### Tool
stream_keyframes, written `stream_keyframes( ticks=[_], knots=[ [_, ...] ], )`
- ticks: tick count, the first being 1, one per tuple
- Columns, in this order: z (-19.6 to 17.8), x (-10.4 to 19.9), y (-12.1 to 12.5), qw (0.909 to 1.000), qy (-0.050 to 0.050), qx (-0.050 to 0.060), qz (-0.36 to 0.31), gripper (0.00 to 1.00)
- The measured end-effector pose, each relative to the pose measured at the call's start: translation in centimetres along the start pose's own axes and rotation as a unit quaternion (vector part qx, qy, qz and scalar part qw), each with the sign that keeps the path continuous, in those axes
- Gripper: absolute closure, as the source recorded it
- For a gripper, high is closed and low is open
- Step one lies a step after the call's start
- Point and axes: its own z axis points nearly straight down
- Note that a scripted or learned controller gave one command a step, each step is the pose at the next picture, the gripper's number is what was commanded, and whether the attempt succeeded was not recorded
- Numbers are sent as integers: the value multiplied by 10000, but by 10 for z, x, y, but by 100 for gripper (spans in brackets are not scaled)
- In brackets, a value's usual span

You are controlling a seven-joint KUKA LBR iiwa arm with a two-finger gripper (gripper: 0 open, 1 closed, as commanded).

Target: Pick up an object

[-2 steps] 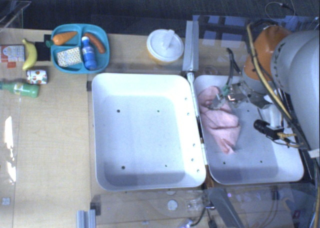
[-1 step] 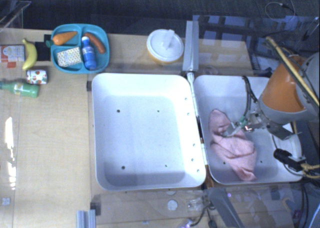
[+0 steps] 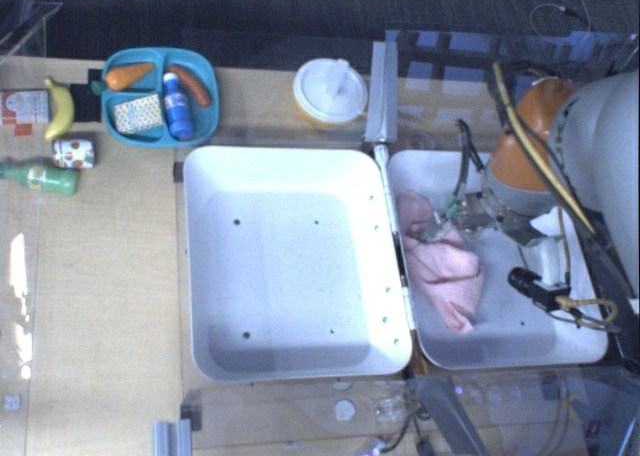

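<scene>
Right bin (image 3: 570,344): gripper (image 3: 440,231) seemingly touching pink cloth (image 3: 445,269)

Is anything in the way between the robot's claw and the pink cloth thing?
Nothing visible is. The gripper sits low in the right bin, right at the top edge of the pink cloth, with no other thing between them.

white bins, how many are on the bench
2. The left white bin fills the middle of the bench. The right white bin sits beside it and holds a pink cloth, with the gripper over it.
</scene>
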Motion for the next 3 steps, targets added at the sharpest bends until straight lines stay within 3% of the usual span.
stream_keyframes(
  ticks=[1,2,3],
  knots=[
    [2,-5,67,10000,-3,18,54,0],
    [0,2,-2,9971,3,14,-765,0],
    [-3,4,-86,9977,-5,-3,-677,0]
  ],
)
